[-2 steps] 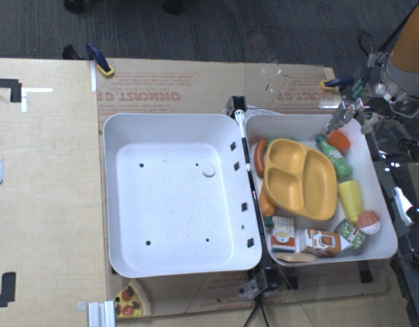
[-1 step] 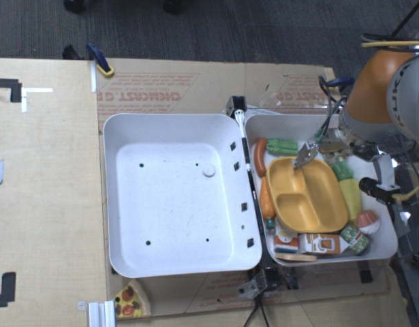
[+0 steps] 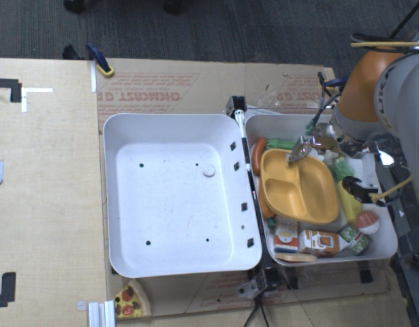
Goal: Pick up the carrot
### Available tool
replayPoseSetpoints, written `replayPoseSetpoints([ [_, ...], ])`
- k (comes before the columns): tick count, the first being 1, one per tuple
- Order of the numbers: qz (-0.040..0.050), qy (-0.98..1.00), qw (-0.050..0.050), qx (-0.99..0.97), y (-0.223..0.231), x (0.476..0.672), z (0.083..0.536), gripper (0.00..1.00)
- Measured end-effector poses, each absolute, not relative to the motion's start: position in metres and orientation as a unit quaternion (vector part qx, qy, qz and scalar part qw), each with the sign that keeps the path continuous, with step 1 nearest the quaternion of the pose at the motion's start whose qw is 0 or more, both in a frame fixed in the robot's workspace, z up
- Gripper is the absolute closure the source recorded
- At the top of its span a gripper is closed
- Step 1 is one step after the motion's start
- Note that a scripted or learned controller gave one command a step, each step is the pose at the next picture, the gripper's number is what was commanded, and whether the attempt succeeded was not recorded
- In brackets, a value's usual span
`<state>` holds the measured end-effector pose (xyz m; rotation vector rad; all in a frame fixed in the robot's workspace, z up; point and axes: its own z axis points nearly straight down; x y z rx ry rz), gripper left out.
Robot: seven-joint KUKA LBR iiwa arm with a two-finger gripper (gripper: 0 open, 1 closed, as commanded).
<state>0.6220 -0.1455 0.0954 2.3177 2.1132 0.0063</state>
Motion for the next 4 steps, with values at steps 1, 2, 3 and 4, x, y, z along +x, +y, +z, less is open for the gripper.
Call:
replayPoseSetpoints([
  [1,-0.0016,0.781,0.006,0.624,-0.113,0.557,0.095,0.0],
  [2,-0.0002,0.743,0.002,0.669,-0.162,0.572,0.104,0.0],
  [3,-0.0065,0.696,0.009,0.718,-0.11,0.636,0.095,0.0],
  [4,-0.0033,0.622,0.002,0.783,-0.108,0.539,0.091,0.0],
])
